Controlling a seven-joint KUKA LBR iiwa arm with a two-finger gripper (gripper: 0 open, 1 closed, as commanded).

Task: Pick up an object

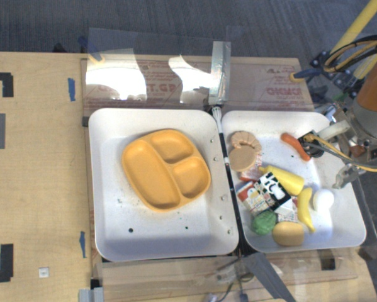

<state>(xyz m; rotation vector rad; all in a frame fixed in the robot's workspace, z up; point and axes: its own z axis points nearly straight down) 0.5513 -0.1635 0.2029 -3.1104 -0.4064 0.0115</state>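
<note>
The right bin [347, 231] holds a pile of small objects. Among them are a tan round piece [245, 151], an orange-red sausage shape [294, 145], a yellow banana [306, 207], a white egg [324, 200], a green lump [262, 223], a tan potato shape [289, 233] and some printed packets [264, 194]. My gripper [343, 156] hangs at the bin's right side under the orange wrist band, just right of the sausage shape and above the egg. I see nothing held in it.
The left bin [106, 219] carries a yellow divided plate [166, 168]. A metal divider [219, 74] and clear sheeting stand behind the bins. Yellow and black cables [355, 33] trail at the upper right. Wooden bench surface [31, 168] lies to the left.
</note>
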